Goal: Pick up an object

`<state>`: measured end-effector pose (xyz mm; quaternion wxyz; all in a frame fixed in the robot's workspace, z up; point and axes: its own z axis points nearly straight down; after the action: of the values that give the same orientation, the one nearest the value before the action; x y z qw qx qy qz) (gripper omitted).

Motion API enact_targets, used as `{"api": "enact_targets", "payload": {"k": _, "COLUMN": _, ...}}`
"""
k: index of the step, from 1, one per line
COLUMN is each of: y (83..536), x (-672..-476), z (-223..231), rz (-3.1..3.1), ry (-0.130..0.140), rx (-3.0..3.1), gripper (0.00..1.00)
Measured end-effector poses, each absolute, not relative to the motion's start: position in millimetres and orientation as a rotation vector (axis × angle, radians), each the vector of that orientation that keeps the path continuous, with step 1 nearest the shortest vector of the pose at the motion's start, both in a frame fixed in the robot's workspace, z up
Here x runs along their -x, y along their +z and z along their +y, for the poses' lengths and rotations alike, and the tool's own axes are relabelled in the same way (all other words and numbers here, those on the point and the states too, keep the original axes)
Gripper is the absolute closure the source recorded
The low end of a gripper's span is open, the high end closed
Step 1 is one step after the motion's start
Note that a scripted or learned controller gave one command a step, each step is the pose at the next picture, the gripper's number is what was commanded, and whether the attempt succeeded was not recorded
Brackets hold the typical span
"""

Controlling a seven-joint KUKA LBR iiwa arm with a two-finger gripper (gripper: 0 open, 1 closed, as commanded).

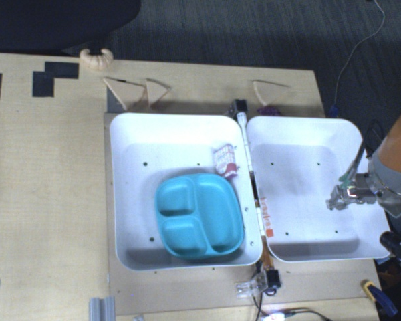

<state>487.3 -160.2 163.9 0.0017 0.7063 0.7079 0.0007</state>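
Observation:
A blue divided plate (199,214) lies in the left bin (130,179), toward its front. A small white and red packet (225,160) rests just behind the plate, near the wall between the bins. My gripper (343,198) hangs over the right side of the right bin (301,246), far from both objects. Nothing shows between its fingers.
The arm, with its orange band (395,146), comes in over the right bin's right rim. A black bar (240,109) and cables (267,283) sit along the seam between the bins. The wooden bench (47,199) stretches to the left.

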Motion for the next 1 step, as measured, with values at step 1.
{"api": "enact_targets", "payload": {"k": 1, "y": 209.9, "x": -515.1, "z": -96.0, "rz": 2.225, "ry": 0.005, "rx": -2.215, "gripper": 1.00}}
